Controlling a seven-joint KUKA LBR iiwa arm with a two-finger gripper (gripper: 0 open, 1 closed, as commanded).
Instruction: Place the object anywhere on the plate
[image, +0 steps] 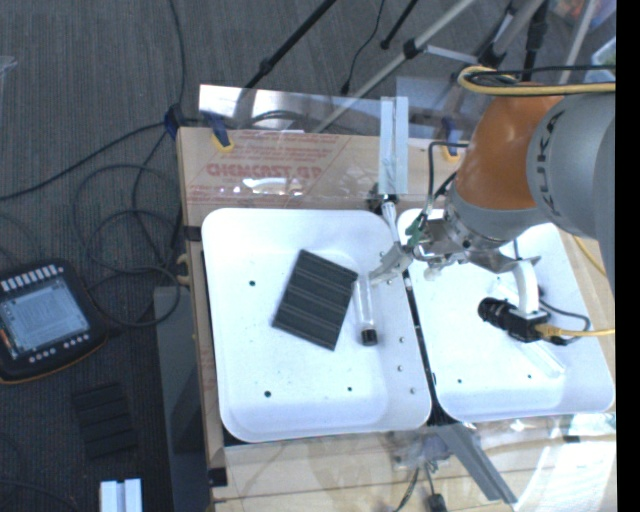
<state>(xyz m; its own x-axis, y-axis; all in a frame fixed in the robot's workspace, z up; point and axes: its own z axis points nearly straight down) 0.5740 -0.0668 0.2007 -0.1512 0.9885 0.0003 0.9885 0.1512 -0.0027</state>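
Observation:
A dark ribbed rectangular plate (316, 299) lies tilted in the middle of the left bin (250, 390). Just to its right, a slim clear tube with a black end (365, 318) lies on the bin floor, beside the plate and not on it. My gripper (387, 266) hangs over the wall between the two bins, just above the tube's upper end. Nothing can be seen held in it.
The right bin (520, 385) lies under the arm's wrist. A clear upright panel (392, 140) and a cardboard sheet (280, 170) stand behind the bins. Cables and a teach pendant (40, 318) lie on the floor to the left.

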